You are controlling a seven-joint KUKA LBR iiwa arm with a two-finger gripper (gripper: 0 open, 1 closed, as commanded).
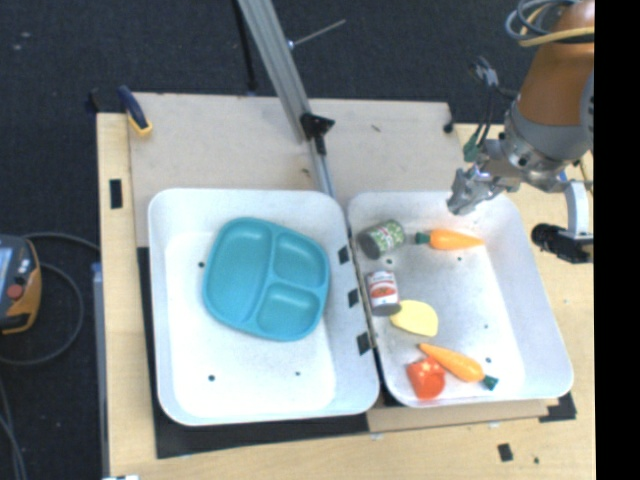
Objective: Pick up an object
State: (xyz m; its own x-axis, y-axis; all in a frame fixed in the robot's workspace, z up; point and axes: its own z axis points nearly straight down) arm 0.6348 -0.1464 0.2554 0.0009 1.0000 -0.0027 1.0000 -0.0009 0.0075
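Note:
My gripper (464,198) hangs over the far edge of the right bin (520,298), just above and behind an orange carrot (452,238). Nothing shows between its fingers. A green can (382,237) lies to the left of that carrot. Closer to the front lie a red-and-white can (382,291), a yellow slice (416,318), a second carrot (455,362) and a red pepper (427,379).
The left bin (180,368) holds a blue divided plate (267,278). A grey metal bar (280,63) slants down from the top to the gap between the bins. A blue and yellow clamp (133,109) sits at the bench's back left corner.

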